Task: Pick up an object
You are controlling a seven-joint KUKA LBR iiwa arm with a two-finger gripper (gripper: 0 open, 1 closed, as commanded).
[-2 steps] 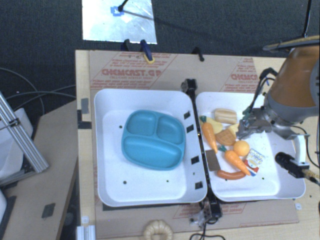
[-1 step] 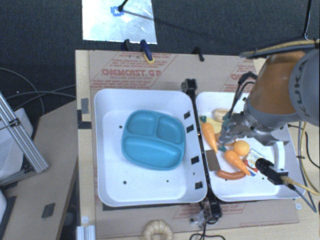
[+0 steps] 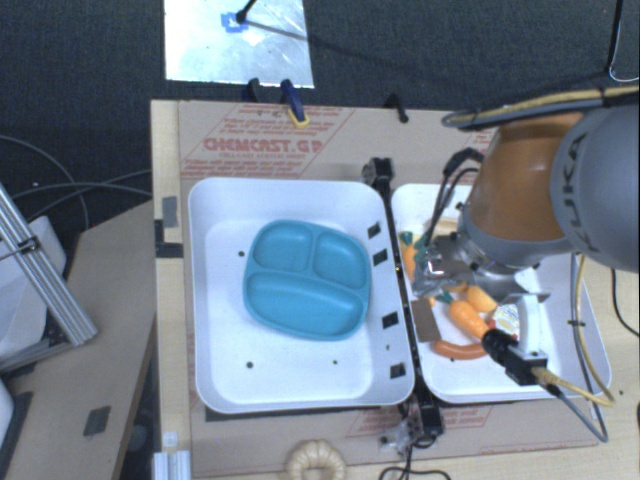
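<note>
the grey arm with its orange band reaches in from the right and hangs low over the right bin, covering most of that bin's far and middle part. the gripper sits below the wrist near the bin's left wall; whether it is wide, narrow or holding anything cannot be told, since the wrist housing hides it.

the left bin holds a blue divided plate, lying flat near the bin's middle, its single large compartment toward the near side and two smaller ones toward the far side.

in the right bin, a cluster of small objects lies just near of the gripper. an orange carrot-like piece has its long axis running from far-left to near-right. a thinner reddish-orange piece lies nearer, its long axis roughly left to right along the bin floor. a brown flat piece lies beside the left wall. a white and yellow item lies right of the carrot-like piece, partly under a black cable fitting that crosses the cluster's near right.
</note>
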